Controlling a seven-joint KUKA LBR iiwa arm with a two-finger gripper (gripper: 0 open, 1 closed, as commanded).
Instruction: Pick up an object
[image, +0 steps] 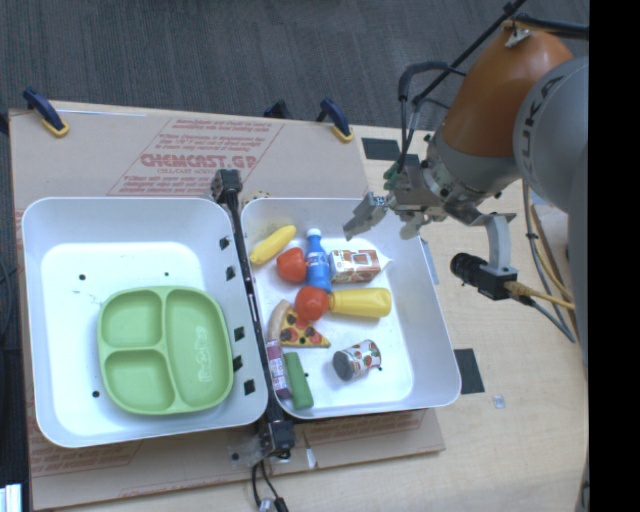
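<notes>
The right bin (425, 300) holds several toy foods: a yellow banana (272, 243), a red tomato (291, 264), a blue bottle (317, 260), a small brown-and-white carton (355, 265), a yellow squeeze bottle (360, 302), a second red fruit (311, 302), a pizza slice (292, 328), a small can (357, 360) and a green block (297, 382). My gripper (385, 222) hangs over the bin's far right corner, just above and right of the carton. It is open, with nothing between its fingers.
The left bin (60, 240) carries a green divided plate (165, 350). A black divider clip (227, 185) sits where the two bins meet. Both bins rest on a cardboard sheet (200, 150) held by blue clamps. The arm's cables (545, 270) hang at the right.
</notes>
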